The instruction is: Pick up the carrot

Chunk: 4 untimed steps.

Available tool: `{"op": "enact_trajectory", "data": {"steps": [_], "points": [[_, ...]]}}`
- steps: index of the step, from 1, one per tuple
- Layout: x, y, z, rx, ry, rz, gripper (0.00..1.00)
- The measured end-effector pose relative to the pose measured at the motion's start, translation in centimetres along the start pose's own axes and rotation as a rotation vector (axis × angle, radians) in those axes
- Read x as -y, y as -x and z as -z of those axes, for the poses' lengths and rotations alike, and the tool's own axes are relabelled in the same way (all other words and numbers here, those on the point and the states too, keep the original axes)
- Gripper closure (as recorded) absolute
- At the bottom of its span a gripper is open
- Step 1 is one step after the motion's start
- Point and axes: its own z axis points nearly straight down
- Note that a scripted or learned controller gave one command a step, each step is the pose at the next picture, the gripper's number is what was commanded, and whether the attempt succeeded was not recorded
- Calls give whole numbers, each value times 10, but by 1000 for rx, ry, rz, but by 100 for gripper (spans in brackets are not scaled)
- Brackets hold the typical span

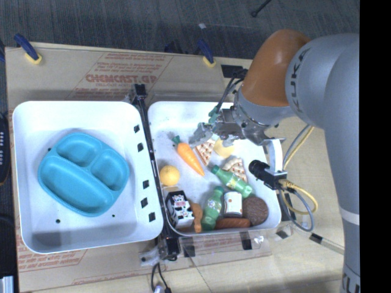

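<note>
The carrot (189, 157), orange with a small green top, lies tilted in the upper left part of the right bin (160, 118), its tip pointing down and to the right. My gripper (206, 133) hangs just above and to the right of the carrot, over a waffle-like toy (206, 151). Nothing shows between its tips, and the carrot lies apart from it on the bin floor. The grey arm with its orange band (275, 66) reaches in from the right.
A yellow lemon (170, 175) lies just below the carrot. Green bottles (233, 180) (212, 207), a can (233, 203), a brown cookie (256, 209), a sausage (232, 223) and a black-and-white carton (178, 205) crowd the bin's lower half. The left bin (24, 121) holds a blue divided plate (84, 173).
</note>
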Motion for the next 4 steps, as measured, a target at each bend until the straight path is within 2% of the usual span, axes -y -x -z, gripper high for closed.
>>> {"op": "enact_trajectory", "data": {"steps": [1,2,3,4], "points": [[-9,1,-107,0,-2,233,0],[-10,2,-96,4,-2,241,100],[-10,-53,-5,4,8,194,100],[-7,-25,-22,4,0,642,100]]}}
